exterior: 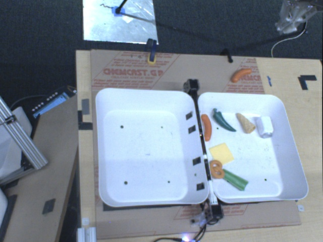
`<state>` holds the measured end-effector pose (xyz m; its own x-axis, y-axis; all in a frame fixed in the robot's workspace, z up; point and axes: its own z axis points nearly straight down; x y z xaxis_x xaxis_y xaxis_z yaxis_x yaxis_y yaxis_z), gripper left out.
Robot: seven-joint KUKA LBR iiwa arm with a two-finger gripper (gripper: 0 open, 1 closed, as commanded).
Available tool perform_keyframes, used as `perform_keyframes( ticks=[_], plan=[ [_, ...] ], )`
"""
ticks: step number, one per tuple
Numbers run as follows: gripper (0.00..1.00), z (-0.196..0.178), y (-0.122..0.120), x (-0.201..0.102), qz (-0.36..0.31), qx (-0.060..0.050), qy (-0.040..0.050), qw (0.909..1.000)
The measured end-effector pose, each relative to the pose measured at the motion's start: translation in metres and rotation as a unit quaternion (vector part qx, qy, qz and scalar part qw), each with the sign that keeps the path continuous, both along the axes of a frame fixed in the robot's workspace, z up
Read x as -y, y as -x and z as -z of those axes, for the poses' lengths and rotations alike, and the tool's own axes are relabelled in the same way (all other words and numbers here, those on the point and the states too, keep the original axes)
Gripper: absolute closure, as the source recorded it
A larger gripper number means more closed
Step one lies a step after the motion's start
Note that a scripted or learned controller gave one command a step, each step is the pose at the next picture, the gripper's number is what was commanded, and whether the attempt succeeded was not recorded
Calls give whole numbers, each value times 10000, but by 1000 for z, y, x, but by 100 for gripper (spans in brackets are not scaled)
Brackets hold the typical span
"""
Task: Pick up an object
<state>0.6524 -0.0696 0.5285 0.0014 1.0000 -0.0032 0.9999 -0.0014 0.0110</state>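
The right bin (290, 150) holds several small items. An orange sausage (206, 126) lies along its left wall, with a dark green pepper (223, 120) beside it. Further right are a tan bread piece (246, 123) and a white block (264, 126). Lower down sit a yellow cheese square (221, 153), an orange ring (217, 169) and a green pickle (235, 179). My gripper (291, 15) hangs at the top right corner, high over the dark floor and well away from both bins; it looks small and blurred.
The left bin (108, 135) lies beside the right one, joined by a black hinge strip (198, 135). Another orange sausage (241, 75) rests on the cardboard behind the right bin. A silver sheet (119, 13) and a yellow clamp (151, 52) are at the back.
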Motion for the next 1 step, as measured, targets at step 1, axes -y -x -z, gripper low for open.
perform_keyframes(
  ticks=[1],
  plan=[
    [100, 103, -15, 95, 31, -88, -7, 10000]
  ],
)
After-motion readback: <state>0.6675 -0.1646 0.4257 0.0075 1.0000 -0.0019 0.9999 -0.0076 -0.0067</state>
